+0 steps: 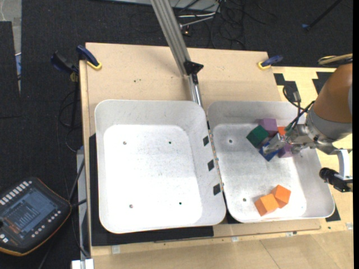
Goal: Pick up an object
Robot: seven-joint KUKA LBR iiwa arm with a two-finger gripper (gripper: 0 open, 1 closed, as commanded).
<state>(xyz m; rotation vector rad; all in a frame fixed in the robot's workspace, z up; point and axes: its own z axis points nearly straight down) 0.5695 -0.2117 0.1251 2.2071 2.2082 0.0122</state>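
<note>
You are looking down on a tan table [146, 72] carrying two shallow white bins side by side. Take the right bin [314, 206] as your landmark: everything of interest is sitting inside it, while the left bin [106, 150] is lying just beside it, across the shared middle edge.

The arm [336, 102] is reaching in over the right bin's far right wall, and the claw [276, 145] is hovering low over a cluster of blocks in the bin's far half. The picture is too blurred there to show how far the claw is standing open or whether it is gripping anything, so you cannot tell.

In that cluster, a dark green block [258, 135] is sitting on the side toward the left bin, a purple block [268, 124] is touching it on the far side, and a blue piece [271, 154] is poking out just under the claw. Which way the blue piece's long axis is running cannot be read.

Near the bin's near wall, well apart from the cluster, two orange blocks [273, 200] are lying touching each other, their pair running diagonally from near-left to far-right.
</note>
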